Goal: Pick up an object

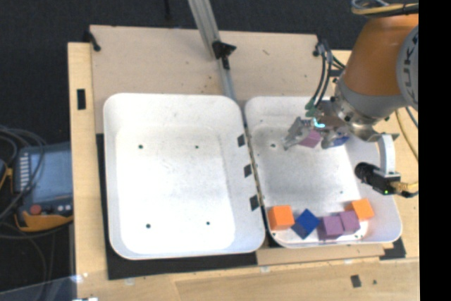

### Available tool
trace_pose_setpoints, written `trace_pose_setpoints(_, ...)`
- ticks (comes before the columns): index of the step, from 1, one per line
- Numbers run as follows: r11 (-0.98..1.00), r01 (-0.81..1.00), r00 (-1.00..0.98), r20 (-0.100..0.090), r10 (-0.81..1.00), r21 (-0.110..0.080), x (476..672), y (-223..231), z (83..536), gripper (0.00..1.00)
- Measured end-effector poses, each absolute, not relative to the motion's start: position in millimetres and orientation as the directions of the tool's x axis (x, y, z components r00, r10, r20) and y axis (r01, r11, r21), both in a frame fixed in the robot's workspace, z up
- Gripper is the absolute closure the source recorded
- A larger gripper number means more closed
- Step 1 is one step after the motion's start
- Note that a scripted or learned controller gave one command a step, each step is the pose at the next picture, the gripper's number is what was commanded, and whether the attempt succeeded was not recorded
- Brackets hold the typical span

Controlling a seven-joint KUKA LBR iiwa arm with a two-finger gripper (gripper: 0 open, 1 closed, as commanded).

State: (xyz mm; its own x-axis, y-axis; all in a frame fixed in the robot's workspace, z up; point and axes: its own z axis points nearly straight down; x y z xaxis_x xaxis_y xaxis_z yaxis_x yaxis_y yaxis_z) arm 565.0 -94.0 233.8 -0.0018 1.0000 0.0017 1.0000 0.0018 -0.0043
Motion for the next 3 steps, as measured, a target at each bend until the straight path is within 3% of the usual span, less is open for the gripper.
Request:
trace_pose_setpoints(1, 0.0, 1.0, 0.0, 0.001, 1.0, 0.001, 565.9, -94, 236, 0.0)
trace_pose_setpoints(3, -0.003, 1.0, 0.003, -0.001, 1.0, -0.006, 567.5, -94, 111, 0.0)
